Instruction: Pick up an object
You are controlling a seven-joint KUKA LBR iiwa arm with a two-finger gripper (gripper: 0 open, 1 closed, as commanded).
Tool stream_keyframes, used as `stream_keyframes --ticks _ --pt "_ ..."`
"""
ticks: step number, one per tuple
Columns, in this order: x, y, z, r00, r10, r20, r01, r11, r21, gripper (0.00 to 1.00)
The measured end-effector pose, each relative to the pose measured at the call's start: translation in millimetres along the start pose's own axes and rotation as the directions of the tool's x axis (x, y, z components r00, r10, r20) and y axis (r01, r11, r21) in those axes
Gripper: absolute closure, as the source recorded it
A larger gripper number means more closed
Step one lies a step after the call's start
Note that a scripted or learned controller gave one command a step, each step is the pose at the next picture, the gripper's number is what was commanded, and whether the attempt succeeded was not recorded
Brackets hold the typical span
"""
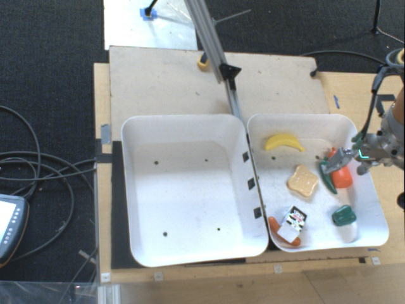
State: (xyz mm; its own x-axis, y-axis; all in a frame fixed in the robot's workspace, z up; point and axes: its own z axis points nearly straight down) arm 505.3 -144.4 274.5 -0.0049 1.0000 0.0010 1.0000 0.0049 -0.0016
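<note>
Orange object (pixel 342 177): seen in the right bin (pixel 373 189), near its right wall, directly at the gripper tips; a green piece (pixel 328 176) lies against its left side.
Gripper (pixel 337 162): reached in from the right over the right bin, just above the orange object; whether its fingers are spread or closed cannot be told, and no object is seen clearly between them.
Banana (pixel 283 142): lying in the upper part of the right bin, well apart from the gripper.
Toast slice (pixel 302 182): placed mid-bin, below the banana and left of the orange object.
Black-and-white card (pixel 292 223): found at the lower left of the right bin, resting over a small orange item (pixel 274 223).
Dark green object (pixel 344 216): set near the lower right corner, atop a white piece (pixel 348 232).
Left bin (pixel 183 128): seen beside the right bin, sharing a divider wall.
</note>
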Motion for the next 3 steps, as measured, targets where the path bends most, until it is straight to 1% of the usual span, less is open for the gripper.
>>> stream_keyframes --ticks 1,2,3 --pt "0 1 -2 1.0 0.002 0.001 -0.002 1.0 -0.004 0.0" --pt "-2 6 41 1.0 0.004 0.0 -0.004 1.0 0.001 0.0" --pt "0 0 86 1.0 0.004 0.0 -0.004 1.0 0.002 0.0"
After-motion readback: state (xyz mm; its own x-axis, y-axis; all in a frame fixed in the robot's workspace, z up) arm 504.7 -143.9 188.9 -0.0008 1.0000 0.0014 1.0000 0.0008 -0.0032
